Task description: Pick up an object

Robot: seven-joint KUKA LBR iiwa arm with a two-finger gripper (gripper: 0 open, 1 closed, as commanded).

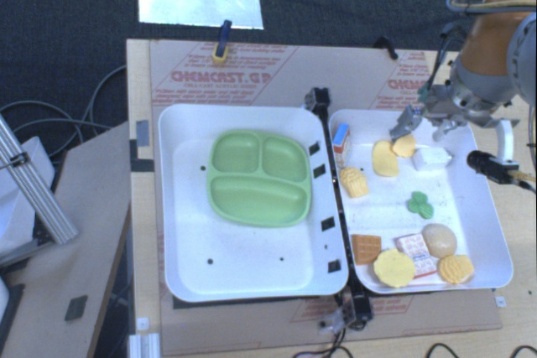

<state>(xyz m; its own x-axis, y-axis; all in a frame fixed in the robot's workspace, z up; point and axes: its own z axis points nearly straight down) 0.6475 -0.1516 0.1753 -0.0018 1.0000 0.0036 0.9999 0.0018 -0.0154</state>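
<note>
The grey arm's 2-finger gripper (424,123) hangs over the far end of the right shallow white bin (482,218), fingers spread apart and gripping nothing. Just below it lies a small yellow-orange plastic food piece (404,147), beside a pale yellow piece (385,159). The green divided plastic tray (258,179) sits in the left bin (180,218).

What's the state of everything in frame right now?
gripper: open, above the right bin's far end, holding nothing
green tray: flat in the left bin, compartments bare
small carton: lying at the right bin's far left corner
waffle: flat near the right bin's front
white block: loose, beside the gripper
</note>
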